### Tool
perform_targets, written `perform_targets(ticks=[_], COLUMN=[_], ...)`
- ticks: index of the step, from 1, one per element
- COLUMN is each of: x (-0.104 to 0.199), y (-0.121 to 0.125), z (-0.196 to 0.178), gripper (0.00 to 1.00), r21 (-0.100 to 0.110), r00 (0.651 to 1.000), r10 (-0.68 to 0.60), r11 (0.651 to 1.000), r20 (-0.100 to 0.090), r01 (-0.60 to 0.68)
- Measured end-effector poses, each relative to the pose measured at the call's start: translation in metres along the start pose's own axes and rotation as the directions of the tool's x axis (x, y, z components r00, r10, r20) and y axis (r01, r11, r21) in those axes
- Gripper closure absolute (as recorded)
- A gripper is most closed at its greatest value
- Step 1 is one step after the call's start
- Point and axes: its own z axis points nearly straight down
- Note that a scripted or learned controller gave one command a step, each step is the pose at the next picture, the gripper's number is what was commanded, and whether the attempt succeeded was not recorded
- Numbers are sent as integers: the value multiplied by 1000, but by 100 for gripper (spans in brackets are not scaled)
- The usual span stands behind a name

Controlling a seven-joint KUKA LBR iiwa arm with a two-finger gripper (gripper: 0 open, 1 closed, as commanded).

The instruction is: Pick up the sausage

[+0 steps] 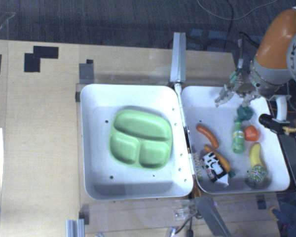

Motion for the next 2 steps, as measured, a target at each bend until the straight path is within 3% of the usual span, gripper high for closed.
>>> perform_targets(ticks=[1,2], x=[20,30], y=[-21,-46], z=[104,103], gripper=[0,0], r21=[-7,-8], r00=[990,976], r10=[-142,-219], r11=[990,976], r20=[1,3], r01=[142,219])
